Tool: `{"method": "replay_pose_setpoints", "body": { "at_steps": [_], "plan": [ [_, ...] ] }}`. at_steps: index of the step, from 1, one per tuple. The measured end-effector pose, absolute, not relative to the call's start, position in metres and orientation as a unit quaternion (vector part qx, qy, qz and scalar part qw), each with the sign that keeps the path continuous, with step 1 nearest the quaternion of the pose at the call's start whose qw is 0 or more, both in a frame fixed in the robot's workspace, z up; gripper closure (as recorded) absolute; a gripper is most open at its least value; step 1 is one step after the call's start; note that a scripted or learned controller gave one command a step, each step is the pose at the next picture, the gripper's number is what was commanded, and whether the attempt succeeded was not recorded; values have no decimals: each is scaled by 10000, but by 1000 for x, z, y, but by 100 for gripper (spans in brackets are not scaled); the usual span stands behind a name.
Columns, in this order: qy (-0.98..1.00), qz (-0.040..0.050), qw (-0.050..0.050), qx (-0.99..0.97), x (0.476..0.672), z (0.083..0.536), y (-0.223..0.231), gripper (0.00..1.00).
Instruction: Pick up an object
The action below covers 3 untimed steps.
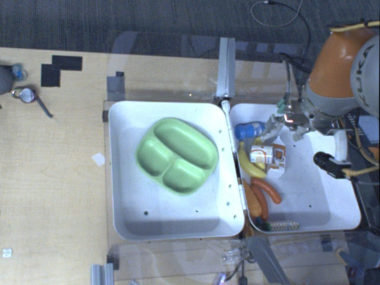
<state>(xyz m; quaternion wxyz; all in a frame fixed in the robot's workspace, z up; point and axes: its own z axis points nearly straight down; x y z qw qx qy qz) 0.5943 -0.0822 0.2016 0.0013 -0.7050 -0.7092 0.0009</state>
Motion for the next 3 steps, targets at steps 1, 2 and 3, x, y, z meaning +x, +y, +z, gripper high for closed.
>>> {"method": "replay_pose_setpoints", "body": {
  "at_steps": [1,2,3],
  "plan": [
    [-7304,5,5,-6830,632,183,-63,0],
    [-6630,-104,-127,-7484,617,119,-85,0],
    [-6270,-45,-63,-7790,564,90,-108,0]
  ]
}}
